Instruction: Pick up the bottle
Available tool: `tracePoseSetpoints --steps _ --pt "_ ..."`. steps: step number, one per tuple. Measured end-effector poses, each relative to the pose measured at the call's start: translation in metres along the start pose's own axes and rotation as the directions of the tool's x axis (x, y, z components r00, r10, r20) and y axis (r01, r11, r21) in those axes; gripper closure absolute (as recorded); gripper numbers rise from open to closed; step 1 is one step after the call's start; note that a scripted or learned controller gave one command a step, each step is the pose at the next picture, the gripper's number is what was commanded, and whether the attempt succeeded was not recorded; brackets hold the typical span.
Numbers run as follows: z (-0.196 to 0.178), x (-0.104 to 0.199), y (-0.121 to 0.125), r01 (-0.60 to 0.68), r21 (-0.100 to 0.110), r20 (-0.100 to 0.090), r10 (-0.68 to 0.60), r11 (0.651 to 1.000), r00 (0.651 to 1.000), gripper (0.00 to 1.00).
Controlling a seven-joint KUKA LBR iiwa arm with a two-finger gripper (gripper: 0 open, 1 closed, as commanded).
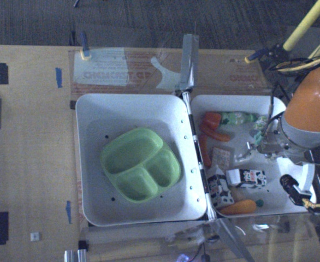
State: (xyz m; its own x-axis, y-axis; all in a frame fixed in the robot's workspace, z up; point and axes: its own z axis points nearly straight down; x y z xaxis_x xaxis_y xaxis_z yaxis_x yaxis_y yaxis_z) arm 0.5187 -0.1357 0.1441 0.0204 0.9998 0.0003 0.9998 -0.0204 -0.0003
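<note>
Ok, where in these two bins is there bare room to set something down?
Left white bin: bare floor all round the green divided plastic tray, widest along the far wall and the left side. Right white bin is crowded: clear plastic bottle, red pepper toy, orange carrot toy and small printed cartons, with the pincer over them.

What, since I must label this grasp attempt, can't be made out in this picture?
- End effector: in the camera view it is small and blurred among clutter, so contact with the bottle cannot be judged.
- Bottle: its right end blurs into pale clutter beside the wrist.
- Right bin: its right wall is covered by the arm.
- Printed packet: the print is too small to read.
</note>
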Motion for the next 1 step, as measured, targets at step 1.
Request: tracePoseSetpoints --steps 1 --pt "0.0437 -0.0462 0.0839 0.39 -0.001 0.001 -0.39 0.921 0.921 0.0"
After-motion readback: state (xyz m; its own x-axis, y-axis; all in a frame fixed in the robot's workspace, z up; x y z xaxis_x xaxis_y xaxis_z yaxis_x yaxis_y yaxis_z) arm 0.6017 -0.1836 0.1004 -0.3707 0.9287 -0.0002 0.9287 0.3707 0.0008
